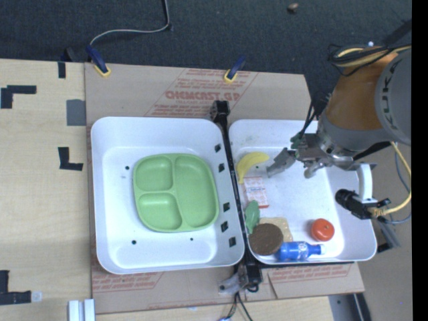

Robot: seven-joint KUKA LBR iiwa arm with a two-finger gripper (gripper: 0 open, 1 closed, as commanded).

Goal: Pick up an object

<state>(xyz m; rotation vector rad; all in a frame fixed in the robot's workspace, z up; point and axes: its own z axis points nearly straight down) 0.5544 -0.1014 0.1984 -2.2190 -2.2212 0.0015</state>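
Note:
My gripper (294,168) hangs over the upper middle of the right bin (348,209), open, with nothing between its fingers. Its left finger (278,165) points toward a yellow banana (251,162) by the bin's left wall, just short of it. Below the banana lies a white packet with red print (255,192), then a green piece (251,215). Along the bin's front sit a brown round disc (266,238) on a tan slab (283,227), a blue bottle (298,251) lying on its side, and an orange ball (322,229).
The left bin (110,146) holds a light green divided plate (176,191). A black divider with clips (226,172) runs between the bins. The grey arm with its orange band (358,102) and cables crosses the right bin's upper right corner.

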